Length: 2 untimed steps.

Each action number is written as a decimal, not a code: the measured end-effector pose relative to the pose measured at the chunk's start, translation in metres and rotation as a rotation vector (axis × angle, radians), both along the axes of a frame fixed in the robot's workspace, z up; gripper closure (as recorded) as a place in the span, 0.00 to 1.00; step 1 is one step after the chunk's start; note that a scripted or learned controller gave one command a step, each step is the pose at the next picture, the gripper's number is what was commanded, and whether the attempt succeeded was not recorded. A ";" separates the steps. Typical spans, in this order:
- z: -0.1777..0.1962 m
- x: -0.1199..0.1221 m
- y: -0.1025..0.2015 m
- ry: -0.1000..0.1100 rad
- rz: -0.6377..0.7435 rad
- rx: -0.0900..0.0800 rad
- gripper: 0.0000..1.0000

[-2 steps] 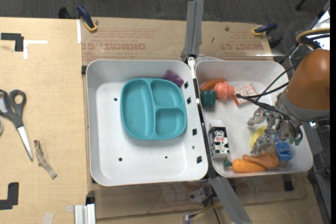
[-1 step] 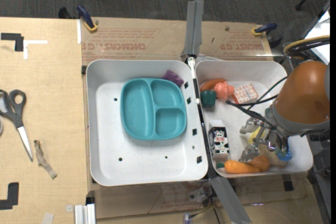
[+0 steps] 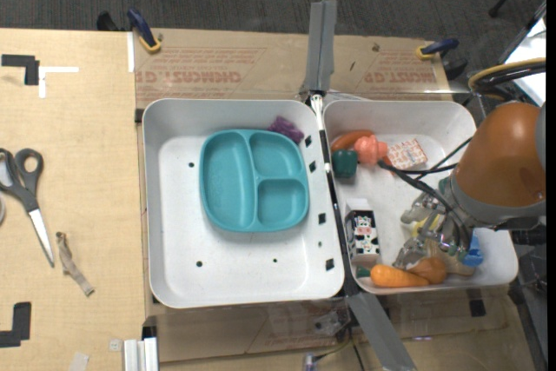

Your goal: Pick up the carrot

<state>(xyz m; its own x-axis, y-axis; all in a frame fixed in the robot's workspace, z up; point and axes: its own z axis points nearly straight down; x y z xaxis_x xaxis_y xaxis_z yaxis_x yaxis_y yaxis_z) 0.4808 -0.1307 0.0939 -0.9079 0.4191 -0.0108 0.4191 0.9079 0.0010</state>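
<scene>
Dark carpet runs behind your tabletop (image 3: 69, 187), a pale wood sheet with cardboard (image 3: 261, 65) clamped over its far side. On it you have two white bins side by side. Your left bin (image 3: 165, 213) holds a teal divided plate (image 3: 254, 180), lying flat near its middle, and a small purple piece (image 3: 287, 129) at the far wall, just beyond the plate's rim. Your right bin (image 3: 382, 122) is crowded: an orange-and-pink toy (image 3: 365, 143) and a green block (image 3: 345, 163) sit touching near the far left corner, a speckled card (image 3: 406, 154) lies just right of them, and a small printed box (image 3: 362, 234) rests against the left wall.

Your arm (image 3: 508, 156) comes in from the right, its orange band hanging over the right bin's right side. The jaws (image 3: 427, 243) are down at the bin's near right, among cables; you cannot tell from here whether they are parted or closed. The carrot (image 3: 398, 276) lies along the near wall, just below and left of the jaws, with a brown-orange lump (image 3: 432, 270) touching its right end. A small blue thing (image 3: 473, 257) sits just right of the jaws.

Scissors (image 3: 28, 195) lie on the bare wood at far left.
</scene>
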 end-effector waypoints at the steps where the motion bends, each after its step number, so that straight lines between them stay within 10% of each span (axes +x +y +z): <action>1: 0.000 0.073 -0.048 0.005 0.280 0.000 0.00; 2: 0.001 0.003 -0.014 -0.003 0.371 -0.004 0.00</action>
